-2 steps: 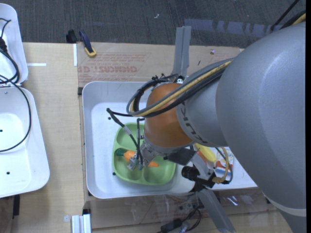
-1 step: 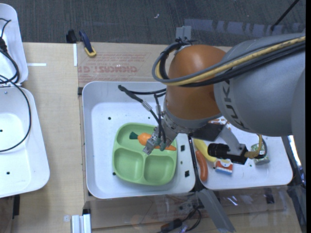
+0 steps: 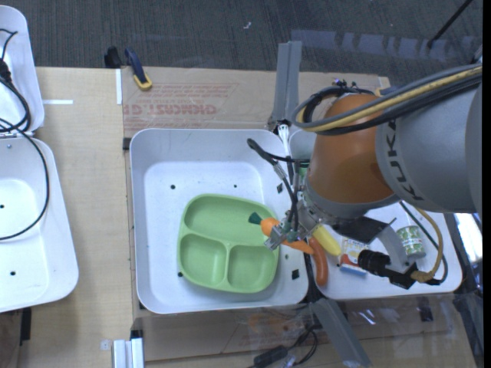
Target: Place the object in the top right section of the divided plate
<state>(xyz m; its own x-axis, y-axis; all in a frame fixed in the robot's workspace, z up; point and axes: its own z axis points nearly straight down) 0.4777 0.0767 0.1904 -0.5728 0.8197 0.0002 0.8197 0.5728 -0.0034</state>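
Observation:
A green divided plate (image 3: 219, 245) lies in the left white bin (image 3: 153, 205); it has one long section along the top and two smaller ones below. My gripper (image 3: 276, 234) hangs over the plate's right rim, beside the top section's right end. Its fingers are shut on a small orange toy carrot (image 3: 268, 225) with a dark green tip that points left over the plate. The grey and orange arm (image 3: 360, 159) hides most of the right bin.
In the right bin (image 3: 453, 278), under the wrist, lie a yellow toy (image 3: 327, 241), a red-orange sausage-like piece (image 3: 321, 268) and a small clear jar (image 3: 411, 241). Black cables loop around the wrist. Another white tub (image 3: 31, 228) stands at the far left.

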